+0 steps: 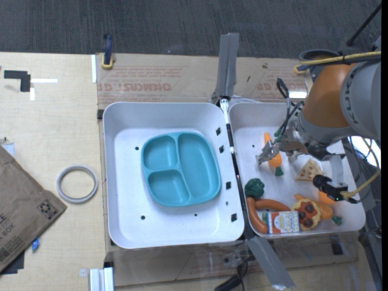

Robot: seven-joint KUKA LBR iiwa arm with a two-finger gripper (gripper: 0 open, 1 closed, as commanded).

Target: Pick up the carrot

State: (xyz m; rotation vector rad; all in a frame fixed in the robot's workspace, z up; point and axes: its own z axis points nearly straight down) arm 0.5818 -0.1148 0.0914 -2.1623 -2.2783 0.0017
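Note:
The carrot (270, 144) is a small orange toy with a green stem end (279, 171). It lies in the right bin (242, 139), near the bin's middle left. My gripper (276, 154) is down in that bin, right over the carrot's lower half, and hides part of it. The carrot's upper tip pokes out above the gripper. From this angle I cannot make out whether the carrot is gripped or only lying under the gripper.
More toy food lies in the right bin: broccoli (254, 187), a sausage (268, 206), a juice carton (284, 223), a pizza wedge (308, 170) and an orange piece (325, 208). The left bin (121, 180) holds a teal divided plate (180, 168). A tape ring (77, 183) lies on the bench.

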